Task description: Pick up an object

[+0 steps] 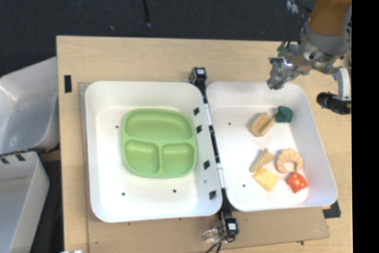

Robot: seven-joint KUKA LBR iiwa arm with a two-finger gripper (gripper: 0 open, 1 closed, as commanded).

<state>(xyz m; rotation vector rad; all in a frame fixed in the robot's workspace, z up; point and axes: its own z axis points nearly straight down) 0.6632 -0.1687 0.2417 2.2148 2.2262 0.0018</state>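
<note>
Six small items sit in the right bin (308, 105), none lifted. Gripper (276, 82) hangs over the bin's far rim, nothing visibly in it. Nearest: bread roll (261, 124), just below and slightly left, long axis slanted; green block (284, 114) just below too. Either suits a short drop.

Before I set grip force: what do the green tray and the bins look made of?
Green tray: likely moulded plastic, matte to satin; uniform colour, rounded compartment ridges. The two bins, left bin and right bin: likely thin formed plastic, smooth white with a soft sheen and rounded corners. The look alone cannot confirm either.
</note>
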